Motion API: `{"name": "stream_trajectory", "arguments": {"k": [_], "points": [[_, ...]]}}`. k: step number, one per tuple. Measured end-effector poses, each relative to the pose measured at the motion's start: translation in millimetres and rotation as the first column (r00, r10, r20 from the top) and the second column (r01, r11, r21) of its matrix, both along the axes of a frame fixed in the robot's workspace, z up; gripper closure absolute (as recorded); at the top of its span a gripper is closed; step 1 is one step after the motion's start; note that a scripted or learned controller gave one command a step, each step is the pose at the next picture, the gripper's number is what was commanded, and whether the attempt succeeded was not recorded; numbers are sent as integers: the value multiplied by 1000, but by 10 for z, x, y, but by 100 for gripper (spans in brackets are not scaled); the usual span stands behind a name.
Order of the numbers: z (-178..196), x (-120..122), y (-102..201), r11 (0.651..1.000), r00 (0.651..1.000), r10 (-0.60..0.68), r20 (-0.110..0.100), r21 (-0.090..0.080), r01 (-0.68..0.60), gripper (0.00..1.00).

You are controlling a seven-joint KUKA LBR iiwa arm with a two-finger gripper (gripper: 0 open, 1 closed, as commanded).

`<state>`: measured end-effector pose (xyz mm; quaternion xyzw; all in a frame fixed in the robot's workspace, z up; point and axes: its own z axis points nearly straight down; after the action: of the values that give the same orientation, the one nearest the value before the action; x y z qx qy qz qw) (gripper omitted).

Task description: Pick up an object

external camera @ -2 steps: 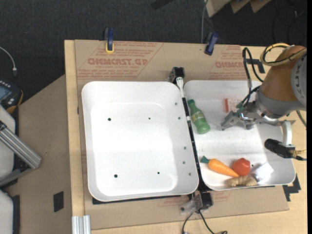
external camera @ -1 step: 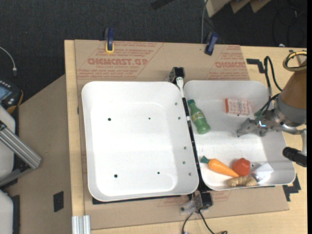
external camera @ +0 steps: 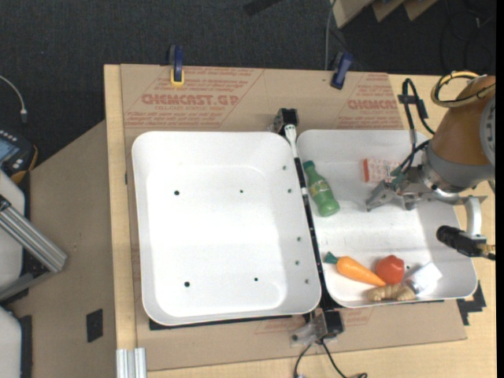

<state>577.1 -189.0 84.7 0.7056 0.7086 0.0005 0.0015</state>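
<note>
- A green bottle is seen lying by the right bin's left wall; a carrot and tomato sit near its front edge.
- The gripper is poised mid-bin, jaws spread, nothing between them.
- Both bins are carried by the worktop.

Two bins are set side by side on the worktop, the left bin touching the right bin along their shared edge. In the right bin, a bottle is laid beside that shared edge. A carrot, a tomato and a ginger root are gathered near the front rim. The tool is positioned over the right bin, right of the bottle and behind the tomato.
</note>
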Motion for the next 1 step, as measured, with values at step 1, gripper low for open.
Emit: {"name": "stream_trajectory", "arguments": {"k": [1], "points": [[6, -383, -325, 1000, 1000, -3, -4, 10, 3, 0]]}}
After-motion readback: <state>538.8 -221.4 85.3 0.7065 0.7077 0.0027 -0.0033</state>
